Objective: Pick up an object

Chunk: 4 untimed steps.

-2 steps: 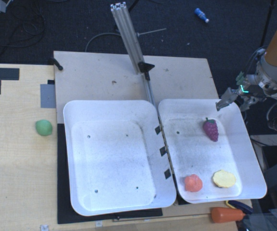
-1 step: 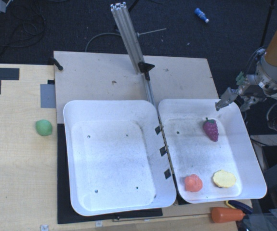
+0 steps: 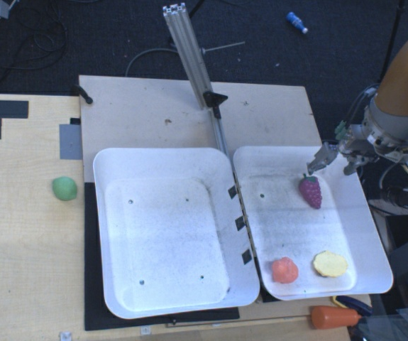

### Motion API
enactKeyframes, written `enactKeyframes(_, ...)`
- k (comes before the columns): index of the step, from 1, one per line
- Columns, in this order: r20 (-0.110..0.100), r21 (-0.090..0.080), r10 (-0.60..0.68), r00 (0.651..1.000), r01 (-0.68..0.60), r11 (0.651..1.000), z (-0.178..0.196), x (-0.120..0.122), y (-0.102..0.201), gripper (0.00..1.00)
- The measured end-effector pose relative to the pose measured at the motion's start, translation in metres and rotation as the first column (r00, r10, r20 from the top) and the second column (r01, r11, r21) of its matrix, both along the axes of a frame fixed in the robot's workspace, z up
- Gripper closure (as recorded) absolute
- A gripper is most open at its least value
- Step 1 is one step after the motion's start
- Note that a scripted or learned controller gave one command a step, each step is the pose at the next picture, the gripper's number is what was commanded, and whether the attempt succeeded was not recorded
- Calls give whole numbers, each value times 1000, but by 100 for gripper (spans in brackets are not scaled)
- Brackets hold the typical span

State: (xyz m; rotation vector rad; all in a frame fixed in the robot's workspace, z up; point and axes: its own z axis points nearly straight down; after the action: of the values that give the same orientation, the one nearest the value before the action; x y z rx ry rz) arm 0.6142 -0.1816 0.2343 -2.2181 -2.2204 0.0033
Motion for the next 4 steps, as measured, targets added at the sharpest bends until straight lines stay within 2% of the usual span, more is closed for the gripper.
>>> enactKeyframes(1, 0, 0, -1, 1000, 1, 1000, -51, -3, -9, 0)
enactKeyframes(2, -1, 0, -1, 1000, 1, 1000, -102, 2, -2, 0)
enactKeyframes(3, 4, -1, -2, 1000, 2, 1000, -90, 3, -3, 100)
enactKeyframes(4, 7, -1, -1, 1000, 1, 1000, -45, 3, 3, 100)
